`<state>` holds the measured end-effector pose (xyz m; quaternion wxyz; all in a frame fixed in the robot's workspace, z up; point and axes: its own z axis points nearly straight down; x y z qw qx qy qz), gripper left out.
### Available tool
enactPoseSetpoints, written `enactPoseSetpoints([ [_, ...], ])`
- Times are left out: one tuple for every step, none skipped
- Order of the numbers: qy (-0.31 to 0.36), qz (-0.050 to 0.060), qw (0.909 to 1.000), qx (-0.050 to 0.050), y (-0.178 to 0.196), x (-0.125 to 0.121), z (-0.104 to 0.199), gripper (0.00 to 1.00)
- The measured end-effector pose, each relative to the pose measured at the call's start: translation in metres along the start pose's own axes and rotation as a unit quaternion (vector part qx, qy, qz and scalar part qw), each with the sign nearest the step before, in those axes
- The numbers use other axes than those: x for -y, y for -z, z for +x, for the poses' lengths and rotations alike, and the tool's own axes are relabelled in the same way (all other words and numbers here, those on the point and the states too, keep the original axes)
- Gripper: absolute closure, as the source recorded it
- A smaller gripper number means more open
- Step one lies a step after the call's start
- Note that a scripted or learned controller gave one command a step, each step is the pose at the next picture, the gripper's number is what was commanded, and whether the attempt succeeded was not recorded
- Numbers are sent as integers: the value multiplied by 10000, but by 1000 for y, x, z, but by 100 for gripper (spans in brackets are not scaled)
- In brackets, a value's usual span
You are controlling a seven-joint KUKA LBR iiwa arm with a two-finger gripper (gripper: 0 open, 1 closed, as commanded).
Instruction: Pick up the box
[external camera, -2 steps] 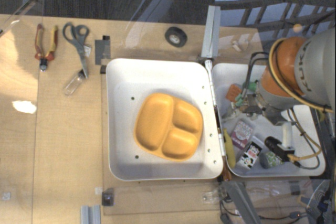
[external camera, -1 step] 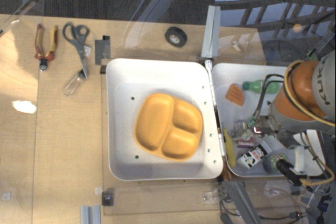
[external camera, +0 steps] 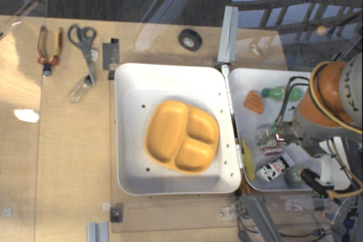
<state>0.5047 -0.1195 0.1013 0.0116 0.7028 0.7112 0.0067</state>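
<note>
The box (external camera: 272, 168) lies flat near the front edge of the right bin (external camera: 249, 79), a small white pack with dark printing, its long axis running on a slant from lower left to upper right. There is one of it. Around it in that bin sit one orange wedge-shaped piece (external camera: 254, 102), one green bottle-like toy (external camera: 274, 93), one yellow stick (external camera: 247, 158) along the bin's left wall, and one dark, greyish item (external camera: 294, 177) just right of the box. The left bin (external camera: 127, 122) holds a single yellow three-compartment tray (external camera: 182, 136). On the table (external camera: 57, 178) behind and left of the bins lie one pair of red-handled pliers (external camera: 47, 49), one pair of scissors (external camera: 85, 48), and one roll of black tape (external camera: 190, 39). The arm (external camera: 334, 96) reaches in from the right, its orange band over the right bin and its wrist turned down and to the left. The end effector (external camera: 271, 138) hangs just above and behind the box; it is small and cluttered here, so how far it is open cannot be told, and nothing is clearly seen in its grasp.
</note>
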Motion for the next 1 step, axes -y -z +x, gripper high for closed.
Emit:
enactPoseSetpoints([
  [351, 94, 9993, -39, 98, 10, 52, 100],
])
